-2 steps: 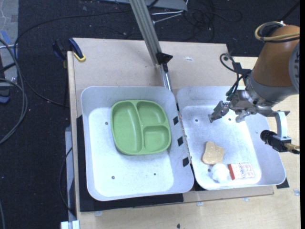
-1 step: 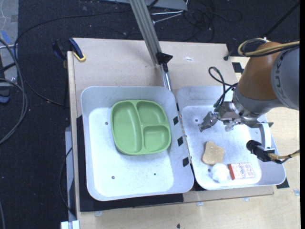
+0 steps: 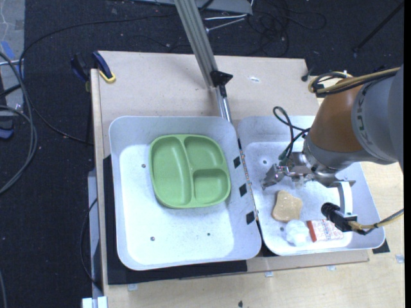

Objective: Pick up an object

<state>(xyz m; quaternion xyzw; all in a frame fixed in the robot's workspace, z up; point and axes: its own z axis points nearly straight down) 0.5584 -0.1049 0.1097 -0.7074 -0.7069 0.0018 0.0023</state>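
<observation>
Risk lies in a miss: the gripper point(image 3: 273, 176) hangs over the right bin point(image 3: 369, 191), just above the tan bread piece point(image 3: 287, 206), and whether its fingers are spread or closed I cannot tell. Descending off-centre, it may nudge the bread toward the white lump point(image 3: 297, 232).

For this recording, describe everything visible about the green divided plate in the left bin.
The green divided plate is a rounded-square tray, plastic by its matte look, with three compartments: one long section on its left and two smaller ones on its right. It lies flat and right side up in the upper middle of the left white bin, turned slightly. All three compartments look bare. It rests on the bin floor, apart from the gripper, which is over the right bin.
</observation>
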